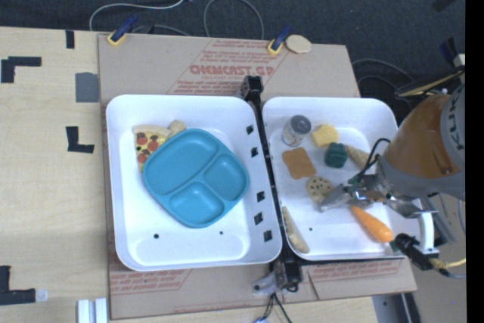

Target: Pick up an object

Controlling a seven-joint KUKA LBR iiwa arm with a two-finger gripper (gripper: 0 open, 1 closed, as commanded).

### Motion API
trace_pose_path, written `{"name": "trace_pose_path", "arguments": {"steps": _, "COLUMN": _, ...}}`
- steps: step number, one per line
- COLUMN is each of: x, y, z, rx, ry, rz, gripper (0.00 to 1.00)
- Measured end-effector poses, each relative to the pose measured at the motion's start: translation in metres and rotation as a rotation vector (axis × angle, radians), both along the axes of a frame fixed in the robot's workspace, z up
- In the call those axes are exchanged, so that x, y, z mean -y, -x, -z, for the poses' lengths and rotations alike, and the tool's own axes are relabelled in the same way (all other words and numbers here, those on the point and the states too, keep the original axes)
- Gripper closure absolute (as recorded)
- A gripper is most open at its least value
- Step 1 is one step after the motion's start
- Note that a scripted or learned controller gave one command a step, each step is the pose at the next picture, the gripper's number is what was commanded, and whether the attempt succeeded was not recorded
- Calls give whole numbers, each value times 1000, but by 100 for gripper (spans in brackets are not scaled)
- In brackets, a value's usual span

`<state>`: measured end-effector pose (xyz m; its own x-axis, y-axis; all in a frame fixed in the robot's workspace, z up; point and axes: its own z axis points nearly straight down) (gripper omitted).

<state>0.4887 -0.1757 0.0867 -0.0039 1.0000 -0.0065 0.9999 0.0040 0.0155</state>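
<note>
The right bin (pixel 378 114) holds several small items: a brown toast slice (pixel 299 162), a speckled cookie (pixel 318 185), a yellow cheese wedge (pixel 325 135), a teal block (pixel 336 156), a small grey can (pixel 297 128), an orange carrot (pixel 370 224) and a pale stick-shaped piece (pixel 295 233). My gripper (pixel 333 197) reaches in from the right and hangs low over the bin floor. It sits just right of the cookie and just left of the carrot's upper end. Nothing is visibly held in it.
The left bin (pixel 121 163) carries a blue divided plate (pixel 197 176) and a pizza slice (pixel 149 140) at its upper left. A black divider (pixel 259 155) runs between the bins. The arm's orange band (pixel 423 144) overhangs the right bin's right wall.
</note>
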Motion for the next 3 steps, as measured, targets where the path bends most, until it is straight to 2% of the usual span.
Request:
{"name": "trace_pose_path", "arguments": {"steps": 1, "x": 3, "y": 1, "z": -11, "rx": -4, "ry": 0, "rz": 4, "gripper": 100}}
{"name": "trace_pose_path", "arguments": {"steps": 2, "x": 2, "y": 2, "z": -10, "rx": -5, "ry": -1, "rz": 4, "gripper": 0}}
{"name": "trace_pose_path", "arguments": {"steps": 3, "x": -66, "y": -61, "z": 1, "rx": -10, "ry": -3, "rz": -3, "gripper": 0}}
